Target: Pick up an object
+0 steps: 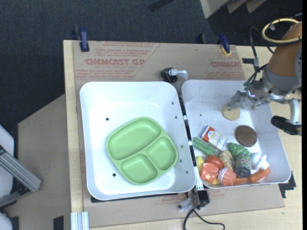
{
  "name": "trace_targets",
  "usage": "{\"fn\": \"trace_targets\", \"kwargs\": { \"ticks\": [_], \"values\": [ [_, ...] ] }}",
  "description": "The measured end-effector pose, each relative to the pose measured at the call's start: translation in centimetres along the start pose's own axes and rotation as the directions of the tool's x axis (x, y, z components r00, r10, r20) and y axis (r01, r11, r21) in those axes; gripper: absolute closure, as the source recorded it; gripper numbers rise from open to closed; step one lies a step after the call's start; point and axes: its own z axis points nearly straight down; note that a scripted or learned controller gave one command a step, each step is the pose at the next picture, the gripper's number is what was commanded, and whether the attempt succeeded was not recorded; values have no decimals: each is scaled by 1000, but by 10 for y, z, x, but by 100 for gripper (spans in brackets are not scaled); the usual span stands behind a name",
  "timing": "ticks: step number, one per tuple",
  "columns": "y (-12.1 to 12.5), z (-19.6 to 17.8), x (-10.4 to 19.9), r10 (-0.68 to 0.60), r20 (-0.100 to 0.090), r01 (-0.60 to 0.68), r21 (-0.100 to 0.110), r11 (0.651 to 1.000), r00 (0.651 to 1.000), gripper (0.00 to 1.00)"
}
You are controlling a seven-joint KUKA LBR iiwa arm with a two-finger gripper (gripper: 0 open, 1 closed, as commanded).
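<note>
My gripper [248,102] hangs over the far part of the right bin [206,92], with its two grey fingers spread open and nothing between them. A tan round biscuit [231,113] lies on the bin floor just below the left fingertip [237,100]. Nearer the front lies a dark brown disc [246,135]. A pile of toy foods fills the bin's near end: a white and red carton [212,137], a green piece [206,147], a bumpy green item [238,151], a red-orange tomato [210,169] and a small white piece [259,161].
The left bin [96,104] holds a green divided plate [141,150]. A small black and white fitting [171,74] sits at the back between the bins. The arm's orange band [287,61] rises at the right edge. Blue clamps [82,37] hold the board.
</note>
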Motion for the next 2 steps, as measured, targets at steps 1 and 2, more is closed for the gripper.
{"fn": "trace_targets", "kwargs": {
  "ticks": [1, 2],
  "values": [
    [-45, -8, 32, 0, 1, 0, -3, 1000, 1000, 0],
    [-109, 18, 21, 2, 7, -1, -18, 1000, 1000, 0]
  ]
}}
